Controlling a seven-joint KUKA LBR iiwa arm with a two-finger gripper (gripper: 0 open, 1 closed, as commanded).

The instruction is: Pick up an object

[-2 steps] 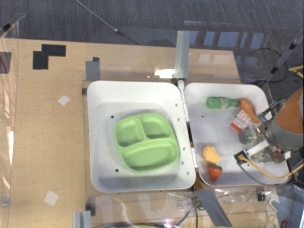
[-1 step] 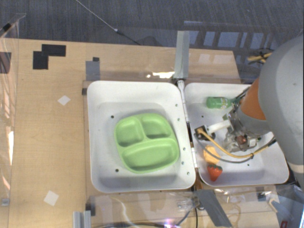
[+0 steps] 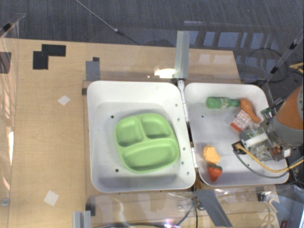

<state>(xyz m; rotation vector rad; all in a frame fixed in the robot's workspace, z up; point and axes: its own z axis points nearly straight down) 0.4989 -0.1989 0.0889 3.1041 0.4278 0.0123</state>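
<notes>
The right bin (image 3: 204, 127) holds several small items. A green bottle (image 3: 222, 102) lies on its side near the far wall, with an orange toy piece (image 3: 248, 109) just to its right. A red and white packet (image 3: 241, 121) lies below those. Near the front left corner sit a yellow piece (image 3: 212, 154) and a red strawberry (image 3: 215, 172). My gripper (image 3: 257, 144) hangs low over the right side of this bin, just below the packet and to the right of the yellow piece. Its body hides what lies beneath it.
A green divided plate (image 3: 147, 142) lies in the middle of the left bin (image 3: 102, 127). A yellow cable (image 3: 256, 159) loops from the wrist over the right bin's front. A metal post (image 3: 182, 53) stands behind the ridge where the bins meet.
</notes>
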